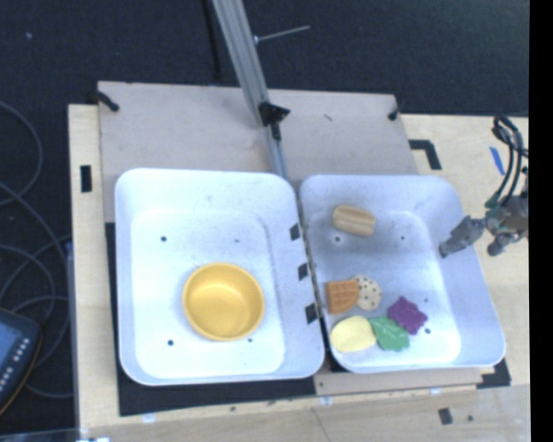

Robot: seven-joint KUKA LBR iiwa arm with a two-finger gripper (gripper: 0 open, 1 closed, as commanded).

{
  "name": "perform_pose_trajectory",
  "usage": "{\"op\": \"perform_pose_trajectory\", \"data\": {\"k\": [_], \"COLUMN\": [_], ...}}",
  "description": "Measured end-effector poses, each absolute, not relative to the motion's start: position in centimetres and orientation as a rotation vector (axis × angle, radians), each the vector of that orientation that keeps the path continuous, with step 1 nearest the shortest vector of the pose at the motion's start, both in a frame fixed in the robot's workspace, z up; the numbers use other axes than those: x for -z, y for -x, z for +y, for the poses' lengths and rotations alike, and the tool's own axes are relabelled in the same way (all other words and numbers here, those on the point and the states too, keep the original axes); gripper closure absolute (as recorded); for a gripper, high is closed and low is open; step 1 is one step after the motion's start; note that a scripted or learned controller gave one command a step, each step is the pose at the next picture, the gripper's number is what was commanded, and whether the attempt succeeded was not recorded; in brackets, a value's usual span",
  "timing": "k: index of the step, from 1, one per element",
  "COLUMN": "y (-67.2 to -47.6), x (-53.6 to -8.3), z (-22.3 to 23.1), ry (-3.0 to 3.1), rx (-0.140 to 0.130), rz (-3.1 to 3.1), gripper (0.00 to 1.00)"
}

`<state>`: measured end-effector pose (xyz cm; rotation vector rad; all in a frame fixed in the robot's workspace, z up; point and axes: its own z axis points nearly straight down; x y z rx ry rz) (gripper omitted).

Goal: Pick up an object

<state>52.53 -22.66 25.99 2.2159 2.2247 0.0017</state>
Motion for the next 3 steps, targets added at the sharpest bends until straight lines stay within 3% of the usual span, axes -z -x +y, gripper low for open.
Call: {"op": "perform_pose_trajectory", "data": {"k": [1, 3], "y": [-52.5, -51.2], "x": [-26.0, -15.3], "z": [-22.7, -22.6], "ry": [-2.216, -2.224], "rx": [-0.002, 0.005], "rz": [2.225, 2.221], "gripper": [0.0, 0.0]}}
